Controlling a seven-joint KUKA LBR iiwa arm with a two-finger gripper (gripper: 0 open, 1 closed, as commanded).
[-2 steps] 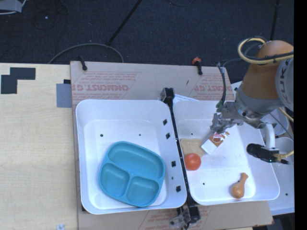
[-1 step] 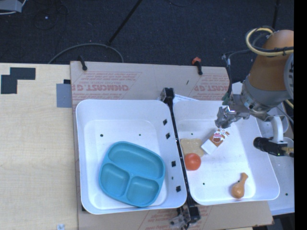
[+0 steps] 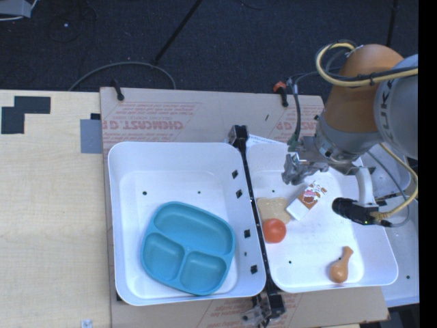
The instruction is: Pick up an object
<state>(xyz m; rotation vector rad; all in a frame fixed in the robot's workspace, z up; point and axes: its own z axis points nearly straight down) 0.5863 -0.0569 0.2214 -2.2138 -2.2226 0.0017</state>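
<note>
Pincer (image 3: 295, 170) hangs over the far part of the right-hand bin (image 3: 372, 248), close to that bin's inner wall. Opening state: cannot tell from this angle, and nothing visibly gripped.

Candidates relative to the pincer:
- small white carton (image 3: 306, 201) with red print: just beside it on the near side, tilted, lying on the bin floor. Closest item; whether they touch is unclear.
- flat tan slab (image 3: 271, 208): near side and slightly toward the left bin, touching or nearly touching the carton's corner.
- red ball (image 3: 274, 231): further toward the near edge, right at the slab's edge.
- tan drumstick-shaped piece (image 3: 339, 266): well apart, near the bin's front corner on the arm's side.
- blue divided tray (image 3: 188, 247): well apart, across the black divider in the left-hand bin (image 3: 136, 176), lying flat.
</note>
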